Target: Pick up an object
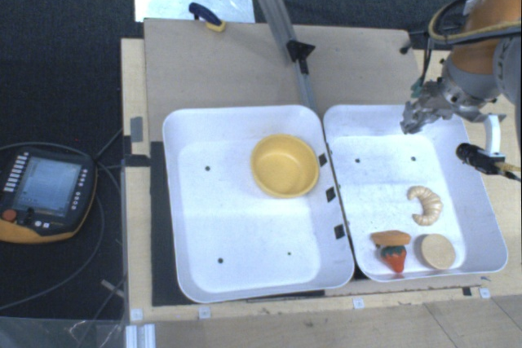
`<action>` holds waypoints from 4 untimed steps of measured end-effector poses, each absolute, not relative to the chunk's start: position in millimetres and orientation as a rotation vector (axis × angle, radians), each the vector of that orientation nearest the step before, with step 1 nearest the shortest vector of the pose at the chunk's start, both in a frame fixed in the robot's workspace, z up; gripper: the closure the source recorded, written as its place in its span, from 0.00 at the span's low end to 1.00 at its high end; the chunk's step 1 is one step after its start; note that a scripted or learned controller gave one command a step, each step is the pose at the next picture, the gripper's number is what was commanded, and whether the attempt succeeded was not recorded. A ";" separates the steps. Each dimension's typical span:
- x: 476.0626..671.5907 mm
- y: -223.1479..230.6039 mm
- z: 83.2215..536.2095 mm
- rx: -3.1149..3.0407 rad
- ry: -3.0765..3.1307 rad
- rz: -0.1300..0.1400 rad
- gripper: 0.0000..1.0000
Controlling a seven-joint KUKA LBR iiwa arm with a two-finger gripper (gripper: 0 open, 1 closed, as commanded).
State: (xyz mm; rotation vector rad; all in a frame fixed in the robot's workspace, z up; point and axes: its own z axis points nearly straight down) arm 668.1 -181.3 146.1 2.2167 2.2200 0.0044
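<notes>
A round yellow plastic bowl (285, 165) is held in the left shallow white bin (196, 257). A pale croissant (426, 204), an orange-red toy (392, 248) and a tan disc (436, 251) are contained near the front of the right shallow white bin (383, 167).

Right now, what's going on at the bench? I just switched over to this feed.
The arm reaches in from the right, and its gripper hangs over the far corner of the right bin, with nothing visibly between its fingers. Near that bin's front sit a croissant, a round tan piece and a small orange-and-red item, all apart from the gripper. The left bin holds a yellow bowl. No pick has happened yet.
</notes>
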 end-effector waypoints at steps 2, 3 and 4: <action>670.6 -183.3 209.3 2.219 2.221 0.002 1.00; 658.7 -140.7 206.8 2.218 2.225 0.001 1.00; 649.2 -97.3 218.6 2.216 2.225 0.003 1.00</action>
